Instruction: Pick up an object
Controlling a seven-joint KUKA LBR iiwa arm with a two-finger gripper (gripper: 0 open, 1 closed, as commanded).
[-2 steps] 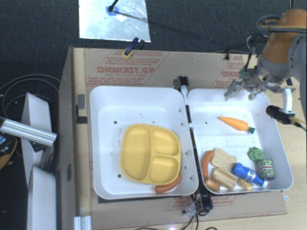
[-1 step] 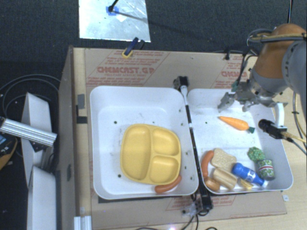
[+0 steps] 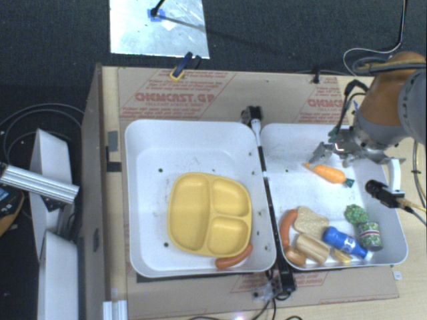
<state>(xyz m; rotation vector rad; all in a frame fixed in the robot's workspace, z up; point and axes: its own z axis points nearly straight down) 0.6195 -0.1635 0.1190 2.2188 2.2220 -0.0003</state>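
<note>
Left bin (image 3: 137,179): a yellow divided tray (image 3: 209,213) is being carried near its middle; a sausage (image 3: 233,259) is lying against the tray's near edge, close to the bin's near right corner.

Right bin (image 3: 287,145): a cluster is resting along the near wall, being made up of a second sausage (image 3: 287,227), a bread slice (image 3: 310,222), a bun (image 3: 312,247), a blue bottle (image 3: 343,241), a broccoli piece (image 3: 355,213) and a small can (image 3: 369,235).

Task's thing: a carrot (image 3: 329,173) is lying apart from the cluster, toward the bin's far right part, green tip being pointed at the right wall.

Gripper (image 3: 323,153): it is being held just above the carrot's far side, fingers seen spread; nothing is being gripped between them.

Handling, judged: the carrot is likely being treated as a light, stiff plastic toy with a smooth, tapering, slippery skin.

Hold, advised: it is best being taken across its thick orange middle, fingers set square to its length, so that it is not being squeezed out toward the thin end.
</note>
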